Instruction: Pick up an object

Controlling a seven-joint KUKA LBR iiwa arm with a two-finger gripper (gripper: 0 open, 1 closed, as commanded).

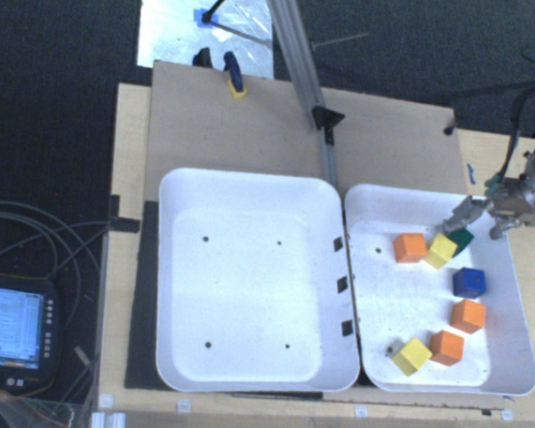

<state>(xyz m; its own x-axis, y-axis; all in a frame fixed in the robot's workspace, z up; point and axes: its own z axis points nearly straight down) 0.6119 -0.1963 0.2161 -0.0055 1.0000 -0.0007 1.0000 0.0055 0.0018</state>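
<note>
You can't tell how the gripper fingers stand; they hover over the right bin. Just below the tip lies a dark green block, touching a yellow cube; an orange cube lies beyond, and a blue one lower

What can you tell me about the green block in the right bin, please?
The green block is small, dark green and mostly hidden. It lies near the right bin's back edge, tucked behind a yellow block that touches it. The gripper hangs just above it.
</note>
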